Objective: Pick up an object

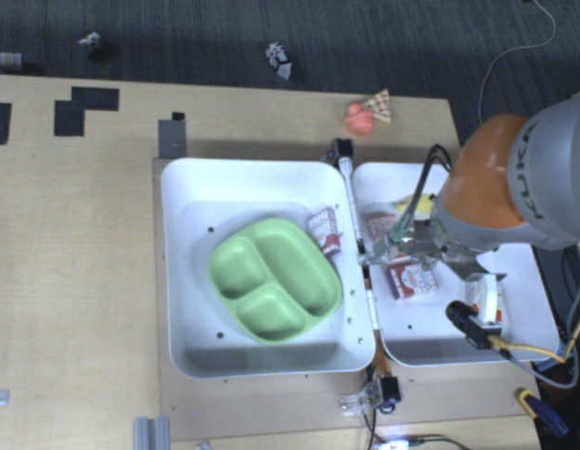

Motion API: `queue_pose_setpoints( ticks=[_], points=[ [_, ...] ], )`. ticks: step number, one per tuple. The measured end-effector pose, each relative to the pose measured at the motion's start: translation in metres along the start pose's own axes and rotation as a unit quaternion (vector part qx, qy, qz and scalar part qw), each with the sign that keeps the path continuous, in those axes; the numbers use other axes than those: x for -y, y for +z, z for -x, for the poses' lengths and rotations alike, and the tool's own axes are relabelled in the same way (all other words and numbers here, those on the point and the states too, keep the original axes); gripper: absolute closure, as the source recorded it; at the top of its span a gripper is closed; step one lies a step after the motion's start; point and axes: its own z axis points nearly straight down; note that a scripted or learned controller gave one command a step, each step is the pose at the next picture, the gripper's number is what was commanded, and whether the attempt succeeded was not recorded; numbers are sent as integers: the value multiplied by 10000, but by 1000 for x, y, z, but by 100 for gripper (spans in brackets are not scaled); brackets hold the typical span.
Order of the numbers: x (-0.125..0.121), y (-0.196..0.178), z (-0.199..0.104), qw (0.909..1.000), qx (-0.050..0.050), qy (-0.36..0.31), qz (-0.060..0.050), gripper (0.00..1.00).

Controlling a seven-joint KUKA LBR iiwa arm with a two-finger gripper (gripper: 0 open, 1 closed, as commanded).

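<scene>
Seen from above, a grey arm with an orange band reaches from the right and lowers its gripper (402, 244) into the right bin (524, 345), just above a small red-and-white packet (408, 279) on the bin floor; whether it is gripping anything cannot be told. The packet looks light, flat and crinkly, likely best pinched across its short edges. The left bin (191, 345) holds a green divided plate (274, 278) and another small packet (324, 231).

Wood bench (74, 251) (dk carpet (224, 17) behind)
</scene>
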Motion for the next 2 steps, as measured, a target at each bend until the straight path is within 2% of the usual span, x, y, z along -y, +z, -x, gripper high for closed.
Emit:
queue_pose_setpoints(
  ticks=[2],
  points=[
    [0, 0, 0, 10000, 0, -2, -2, 0]
  ],
)
